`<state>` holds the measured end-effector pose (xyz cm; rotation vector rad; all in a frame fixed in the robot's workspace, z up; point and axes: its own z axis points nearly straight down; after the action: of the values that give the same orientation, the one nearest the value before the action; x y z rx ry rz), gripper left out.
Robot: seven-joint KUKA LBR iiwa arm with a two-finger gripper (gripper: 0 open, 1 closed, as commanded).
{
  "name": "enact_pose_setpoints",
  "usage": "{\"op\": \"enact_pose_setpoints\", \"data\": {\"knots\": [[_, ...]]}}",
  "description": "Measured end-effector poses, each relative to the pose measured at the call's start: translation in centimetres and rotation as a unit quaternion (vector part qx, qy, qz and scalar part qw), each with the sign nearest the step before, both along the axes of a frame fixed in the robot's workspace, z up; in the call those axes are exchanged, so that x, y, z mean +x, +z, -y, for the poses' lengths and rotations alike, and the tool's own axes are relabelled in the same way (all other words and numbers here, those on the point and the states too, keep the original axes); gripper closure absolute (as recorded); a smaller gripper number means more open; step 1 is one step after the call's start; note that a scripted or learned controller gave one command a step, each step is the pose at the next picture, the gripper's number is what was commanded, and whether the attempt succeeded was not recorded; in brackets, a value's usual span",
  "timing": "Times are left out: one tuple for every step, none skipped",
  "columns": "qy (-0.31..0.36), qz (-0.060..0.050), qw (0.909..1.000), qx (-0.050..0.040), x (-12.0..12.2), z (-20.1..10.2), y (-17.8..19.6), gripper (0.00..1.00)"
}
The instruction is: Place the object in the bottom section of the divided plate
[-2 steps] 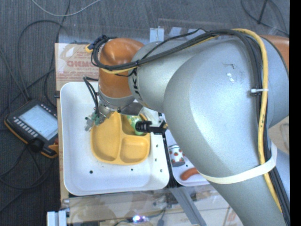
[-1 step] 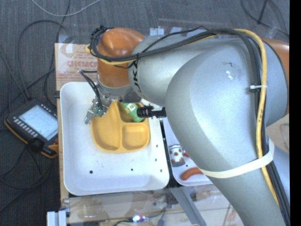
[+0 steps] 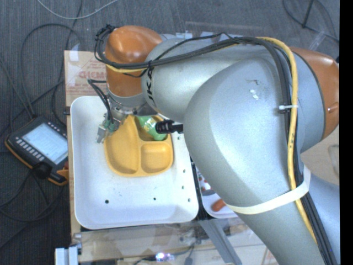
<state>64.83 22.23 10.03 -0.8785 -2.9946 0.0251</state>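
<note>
Scene: a large grey arm (image 3: 237, 109) with an orange band is reaching in from the right and is covering most of the right bin (image 3: 212, 203); the left bin (image 3: 132, 203) is lying open to the camera on the bench (image 3: 74, 65).
Plate: a yellow divided plate (image 3: 138, 153) is sitting in the far half of the left bin, with one long section on its left side and smaller sections on its right.
Object: a green object (image 3: 149, 127) is lying in the plate's far right section, close under the wrist and near the bin's far edge.
End effector: the end effector (image 3: 106, 127) is hanging at the plate's far left rim, just beside the bin's left wall; it is too small and shadowed to tell whether it is released or clenched, and nothing is visibly lodged in it.
Step in hand: judging by the layout, the object is not yet in the bottom section, which is lying bare toward the bin's near edge.
Doing it well: the arm is likely needing to centre over the green object, lift it clear of the divider ridge, and lower it squarely into the near section.
Risk: a nudge could be sliding the light plate.
</note>
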Motion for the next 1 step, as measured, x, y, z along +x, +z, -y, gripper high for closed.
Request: {"op": "enact_pose_setpoints", "data": {"knots": [[0.01, -0.002, 0.9999, -0.0032, -0.24, -0.37, 0.13, 1.0]]}}
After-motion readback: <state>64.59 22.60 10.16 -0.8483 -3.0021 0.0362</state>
